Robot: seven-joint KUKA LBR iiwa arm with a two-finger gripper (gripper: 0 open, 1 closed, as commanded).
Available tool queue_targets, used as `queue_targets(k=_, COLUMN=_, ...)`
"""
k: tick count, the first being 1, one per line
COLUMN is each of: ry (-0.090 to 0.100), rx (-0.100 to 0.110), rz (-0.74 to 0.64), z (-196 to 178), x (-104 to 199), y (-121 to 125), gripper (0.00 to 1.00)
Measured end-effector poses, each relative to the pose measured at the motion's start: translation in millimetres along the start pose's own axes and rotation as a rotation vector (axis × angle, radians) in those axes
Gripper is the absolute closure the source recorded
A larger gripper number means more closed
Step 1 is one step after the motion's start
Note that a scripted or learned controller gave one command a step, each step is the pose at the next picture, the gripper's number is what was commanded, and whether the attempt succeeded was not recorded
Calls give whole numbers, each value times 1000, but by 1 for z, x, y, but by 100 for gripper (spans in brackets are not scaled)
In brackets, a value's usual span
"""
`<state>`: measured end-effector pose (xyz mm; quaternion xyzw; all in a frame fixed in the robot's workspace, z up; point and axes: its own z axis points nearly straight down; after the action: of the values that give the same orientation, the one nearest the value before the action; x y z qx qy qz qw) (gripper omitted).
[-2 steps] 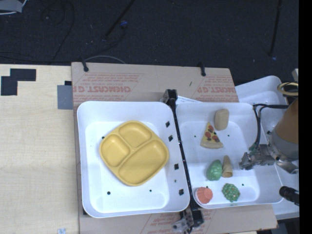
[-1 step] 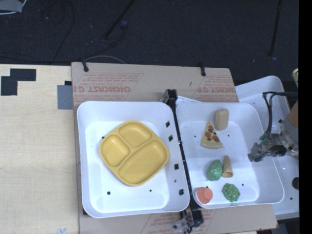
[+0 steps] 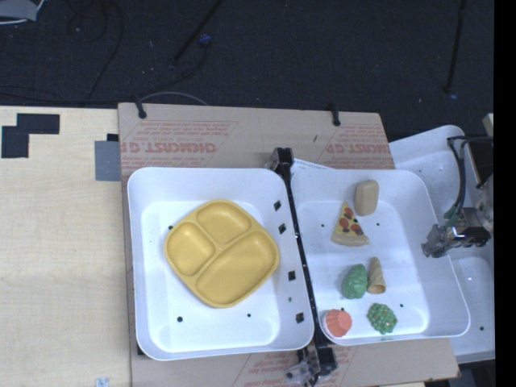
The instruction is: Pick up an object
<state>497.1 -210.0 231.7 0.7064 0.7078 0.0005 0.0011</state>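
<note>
Left white bin (image 3: 153, 216) holding a yellow divided plate (image 3: 222, 252), right white bin (image 3: 411, 200) holding toy foods, pizza slice (image 3: 349, 226), beige block (image 3: 367, 197), green lump (image 3: 354, 281), cone (image 3: 376, 275), gripper (image 3: 448, 239) at right rim, grip unclear.

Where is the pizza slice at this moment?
The pizza slice lies in the right bin, in its upper part, just below-left of the beige block and above the green toy.

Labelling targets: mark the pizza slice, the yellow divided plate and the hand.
pizza slice (image 3: 350, 225): camera view, middle of its topped face.
yellow divided plate (image 3: 222, 252): camera view, ridge between its compartments.
hand (image 3: 439, 243): camera view, grey tip at the right bin's right edge.
</note>
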Motion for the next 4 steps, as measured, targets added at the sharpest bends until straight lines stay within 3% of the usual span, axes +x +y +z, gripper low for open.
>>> queue_targets(k=2, ry=3, rx=4, rz=-4, z=-15, x=100, y=26, gripper=100)
queue_targets(k=4, ry=3, rx=6, rz=-4, z=10, x=209, y=47, gripper=100)
